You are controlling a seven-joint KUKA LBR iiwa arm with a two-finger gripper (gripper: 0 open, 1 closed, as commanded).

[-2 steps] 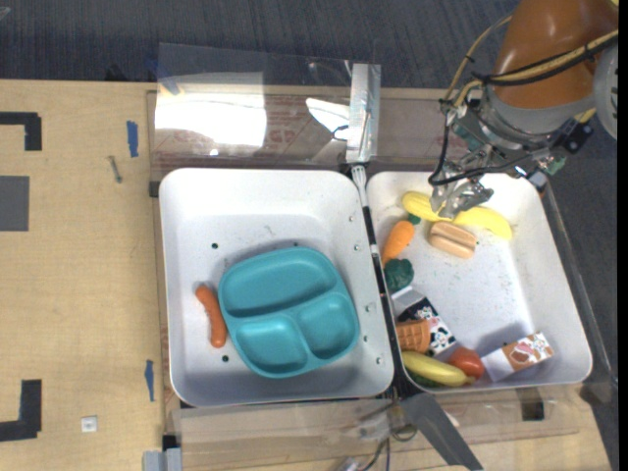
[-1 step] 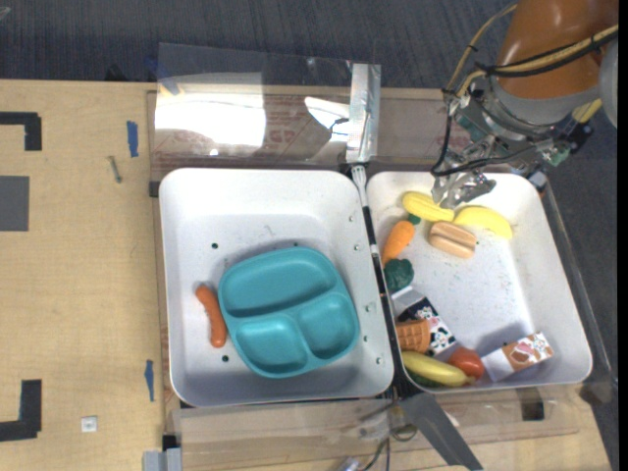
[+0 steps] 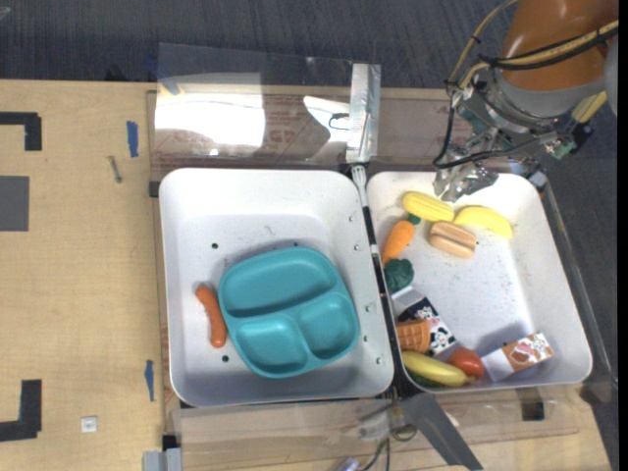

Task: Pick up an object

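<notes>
Gripper (image 3: 469,179): hangs over the far edge of the right bin, near its far left corner; metal fingers point down, nothing seen between them; whether they are spread or pressed together I cannot tell.
Arm (image 3: 554,37): grey with an orange band, reaching in from the right above the right bin's far edge, cables looped round the wrist.
Right bin (image 3: 549,283): white, shallow, holds the loose food toys.
Corn (image 3: 428,205): yellow, just below the gripper, near the far edge.
Lemon (image 3: 484,221): yellow, just right of the corn, close to the hot dog.
Hot dog (image 3: 452,238): bun with a sausage, just nearer than the corn and lemon.
Carrot (image 3: 397,239): orange, by the left wall, tilted.
Broccoli (image 3: 398,275): dark green, by the left wall, nearer than the carrot.
Cow-print box (image 3: 425,324): black and white, by the left wall, toward the near side.
Banana (image 3: 433,368): yellow, along the near edge at the left corner.
Tomato (image 3: 469,363): red, touching the banana's right end.
Carton (image 3: 523,353): small, white and red, near the near right corner.
Left bin (image 3: 186,204): white, beside the right bin.
Tray (image 3: 287,309): teal, three compartments, in the middle of the left bin.
Sausage (image 3: 211,315): orange-red, just left of the tray, in the left bin.
</notes>
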